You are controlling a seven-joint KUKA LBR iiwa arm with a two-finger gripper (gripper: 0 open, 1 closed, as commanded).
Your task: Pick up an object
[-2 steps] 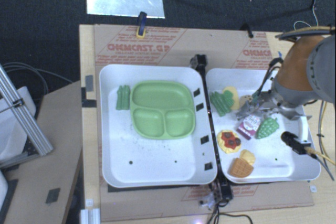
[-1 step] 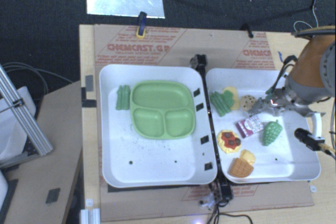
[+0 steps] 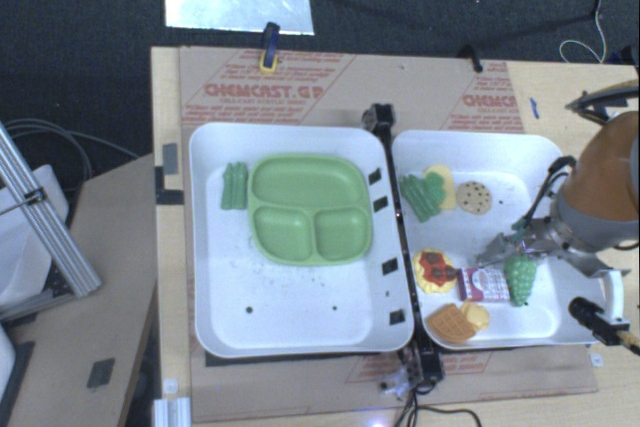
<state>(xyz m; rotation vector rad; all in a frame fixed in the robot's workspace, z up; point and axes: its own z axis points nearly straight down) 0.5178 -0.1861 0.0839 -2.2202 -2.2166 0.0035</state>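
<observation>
Two shallow white bins are seated side by side on the bench. The left bin (image 3: pixel 215 310) carries a green divided tray (image 3: pixel 308 209) near its centre, with a small green bean-like item (image 3: pixel 234 186) lying at the tray's 9 o'clock, just beside it. The right bin (image 3: pixel 505 155) holds the loose objects: a green leafy item (image 3: pixel 421 196) at 10 o'clock, a yellow piece (image 3: pixel 441 185) touching it, and a speckled round cookie (image 3: pixel 474 197) at 12 o'clock. A yellow-and-red item (image 3: pixel 434 270) is placed at 8 o'clock, a red-and-white packet (image 3: pixel 484 285) near the centre, and a waffle-like piece (image 3: pixel 457 322) at 7 o'clock. The arm (image 3: pixel 605 195) is extended in from 3 o'clock, and the gripper (image 3: pixel 518 253) is positioned low over the bin — directly above a green bumpy object (image 3: pixel 520 280), which lies at 5 o'clock, touching the packet. Whether the gripper is parted or closed cannot be told; a grasp on the green bumpy object cannot be confirmed.
</observation>
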